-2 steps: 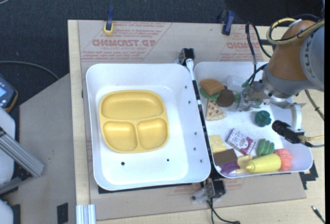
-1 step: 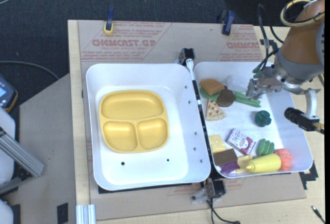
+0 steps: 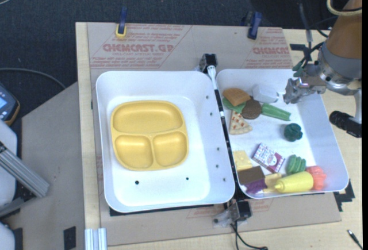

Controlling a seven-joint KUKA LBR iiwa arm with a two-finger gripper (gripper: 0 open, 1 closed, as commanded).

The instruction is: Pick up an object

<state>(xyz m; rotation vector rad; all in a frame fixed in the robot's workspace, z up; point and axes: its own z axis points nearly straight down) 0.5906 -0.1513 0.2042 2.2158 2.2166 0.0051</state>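
Toys lie heaped in the right bin (image 3: 332, 145), the clear cup (image 3: 265, 94) at its twelve o'clock nearest my gripper (image 3: 292, 93), whose grip I cannot tell, so I should drop straight down over one item.

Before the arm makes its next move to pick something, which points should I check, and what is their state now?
1. Pincer over the right bin: ok.
2. Pincer free of any object: cannot tell.
3. Target within reach: ok, the green piece lies just beside it.
4. Target lies apart from its neighbours: not ok, the brown round piece touches its end.
5. Yellow tray in the left bin, out of the way: ok.
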